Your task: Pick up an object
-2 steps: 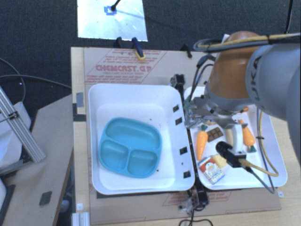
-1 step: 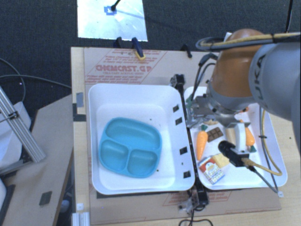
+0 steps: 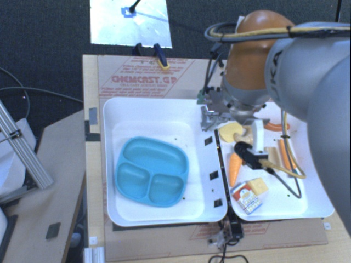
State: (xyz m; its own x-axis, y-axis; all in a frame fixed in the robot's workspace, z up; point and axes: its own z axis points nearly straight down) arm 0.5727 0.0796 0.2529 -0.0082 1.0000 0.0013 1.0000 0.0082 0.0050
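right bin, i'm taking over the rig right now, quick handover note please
Gripper: low over the right bin, among the items; whether it grips anything can't be told.
Things: orange carrot, a yellow piece and a small red and white packet lie in the right bin. The blue divided tray sits in the left bin.
Done: arm is down at the items.
Left: confirm a grasp, then lift an object.

Dark carpet floor point(image 3: 44, 32), shiny metal sheet point(image 3: 130, 15) — cardboard-topped bench point(image 3: 145, 78), aluminium rail point(image 3: 22, 152)
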